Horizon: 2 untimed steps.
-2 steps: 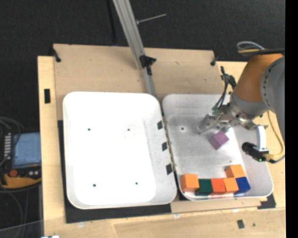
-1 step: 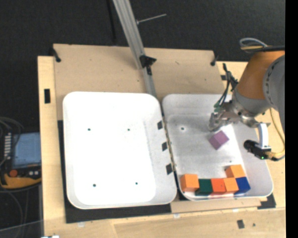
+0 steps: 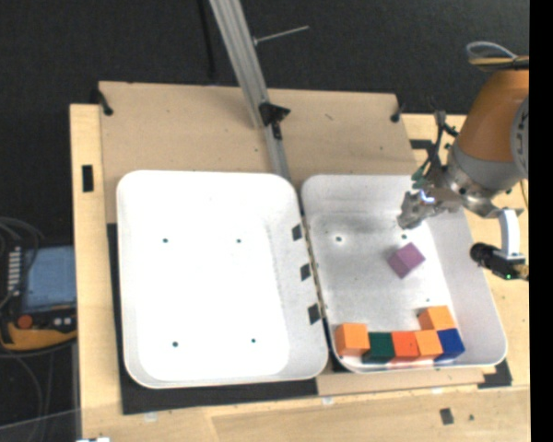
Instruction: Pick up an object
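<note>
Your gripper (image 3: 411, 212) hangs over the right bin (image 3: 350, 201), just above a purple block (image 3: 406, 260) lying apart from it; whether the claw is open or closed you cannot tell. Orange, green and blue blocks (image 3: 401, 343) crowd the near edge. The left bin (image 3: 212, 274) sits beside it on a tan bench (image 3: 184, 118) above dark flooring.

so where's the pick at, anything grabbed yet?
Nothing looks picked yet. The tool sits over the right bin, just above the purple block, which lies apart from it on the bin floor. The other blocks, orange, green and blue among them, sit along the bin's near edge. Left to do: descend, close on a block, lift.
</note>
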Tool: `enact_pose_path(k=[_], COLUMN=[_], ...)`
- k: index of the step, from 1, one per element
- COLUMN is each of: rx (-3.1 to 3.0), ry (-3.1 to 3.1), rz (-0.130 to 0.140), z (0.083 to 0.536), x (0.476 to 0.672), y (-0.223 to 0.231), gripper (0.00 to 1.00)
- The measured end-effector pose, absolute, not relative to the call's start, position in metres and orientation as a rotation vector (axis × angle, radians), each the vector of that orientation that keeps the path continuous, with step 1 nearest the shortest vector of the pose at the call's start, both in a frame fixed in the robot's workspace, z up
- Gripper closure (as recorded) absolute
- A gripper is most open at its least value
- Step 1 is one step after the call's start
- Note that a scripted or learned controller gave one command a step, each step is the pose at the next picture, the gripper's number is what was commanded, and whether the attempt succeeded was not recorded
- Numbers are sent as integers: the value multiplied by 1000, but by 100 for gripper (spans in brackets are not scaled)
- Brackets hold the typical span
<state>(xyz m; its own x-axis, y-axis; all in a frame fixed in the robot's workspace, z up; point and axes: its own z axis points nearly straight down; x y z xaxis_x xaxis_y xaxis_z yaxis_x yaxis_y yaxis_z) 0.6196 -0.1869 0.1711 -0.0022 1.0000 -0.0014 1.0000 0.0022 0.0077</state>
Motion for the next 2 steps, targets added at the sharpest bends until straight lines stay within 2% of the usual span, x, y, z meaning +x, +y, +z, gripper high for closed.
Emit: enact_pose_path(k=[1, 2], rx=[2213, 2216], ry=[2220, 2227], rz=[6, 0], z=[221, 217], x=[621, 604], y=[-188, -142], gripper=[100, 100])
